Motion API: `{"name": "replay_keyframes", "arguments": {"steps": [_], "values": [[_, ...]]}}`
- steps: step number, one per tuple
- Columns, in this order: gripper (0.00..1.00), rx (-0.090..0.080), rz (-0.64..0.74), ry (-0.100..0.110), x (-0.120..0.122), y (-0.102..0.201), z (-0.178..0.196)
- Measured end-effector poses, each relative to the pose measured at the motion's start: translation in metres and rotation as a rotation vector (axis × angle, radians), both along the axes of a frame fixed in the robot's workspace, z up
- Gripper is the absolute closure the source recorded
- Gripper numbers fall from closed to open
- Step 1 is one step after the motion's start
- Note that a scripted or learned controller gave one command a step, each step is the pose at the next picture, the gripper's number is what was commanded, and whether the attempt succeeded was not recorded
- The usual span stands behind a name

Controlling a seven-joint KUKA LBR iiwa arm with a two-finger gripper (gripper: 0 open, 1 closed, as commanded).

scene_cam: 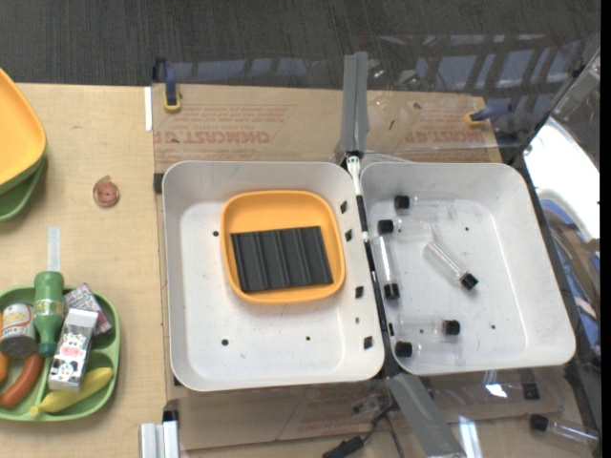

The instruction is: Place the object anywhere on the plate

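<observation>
Dark carpet floor [286, 17] at 12 o'clock; tan wooden surface [95, 246] at 9; cardboard [258, 127] under 2 bins.

Frame edge cuts off orange dish [19, 141].

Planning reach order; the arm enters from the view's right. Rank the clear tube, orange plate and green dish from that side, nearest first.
1. clear tube, lying in the right bin
2. orange plate, in the left bin
3. green dish, holding toy food, on the bench at far left
</observation>
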State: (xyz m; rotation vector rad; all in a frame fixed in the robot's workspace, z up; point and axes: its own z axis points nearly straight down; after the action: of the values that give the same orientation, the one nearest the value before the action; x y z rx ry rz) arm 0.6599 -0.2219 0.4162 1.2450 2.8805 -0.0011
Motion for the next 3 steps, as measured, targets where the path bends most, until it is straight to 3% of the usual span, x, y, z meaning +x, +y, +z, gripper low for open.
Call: {"name": "replay_keyframes", "arguments": {"steps": [1,3], "values": [[0.0,-0.001,0.376,-0.001,-0.023,-0.001,0.026],[0.0,-0.001,1.074,0.001,-0.111,0.0,0.026]]}}
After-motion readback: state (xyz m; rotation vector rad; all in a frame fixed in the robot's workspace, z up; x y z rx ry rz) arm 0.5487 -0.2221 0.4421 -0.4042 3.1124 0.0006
